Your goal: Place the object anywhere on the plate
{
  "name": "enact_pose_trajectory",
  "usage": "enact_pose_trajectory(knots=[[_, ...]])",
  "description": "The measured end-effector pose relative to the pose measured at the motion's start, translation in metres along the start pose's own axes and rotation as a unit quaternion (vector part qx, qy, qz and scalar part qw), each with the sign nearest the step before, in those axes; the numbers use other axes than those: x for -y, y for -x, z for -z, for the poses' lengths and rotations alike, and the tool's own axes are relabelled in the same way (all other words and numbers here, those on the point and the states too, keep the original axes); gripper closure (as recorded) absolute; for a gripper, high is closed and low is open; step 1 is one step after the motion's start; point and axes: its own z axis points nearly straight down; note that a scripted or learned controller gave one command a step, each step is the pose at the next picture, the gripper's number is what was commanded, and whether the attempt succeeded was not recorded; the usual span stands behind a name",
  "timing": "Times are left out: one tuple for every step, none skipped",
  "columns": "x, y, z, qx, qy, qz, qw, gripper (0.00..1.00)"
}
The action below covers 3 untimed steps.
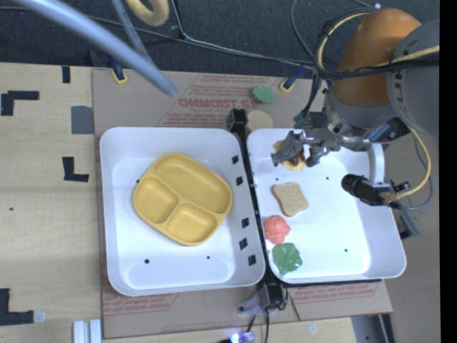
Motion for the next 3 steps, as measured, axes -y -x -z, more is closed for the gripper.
enact_pose_trajectory(knots=[[0.001,-0.059,-0.004,0.0,0.0,0.001,1.0,1.0],[0.004,-0.104,-0.008,0.0,0.0,0.001,1.0,1.0],[0.01,-0.161,-0.009,-0.001,0.0,0.002,1.0,1.0]])
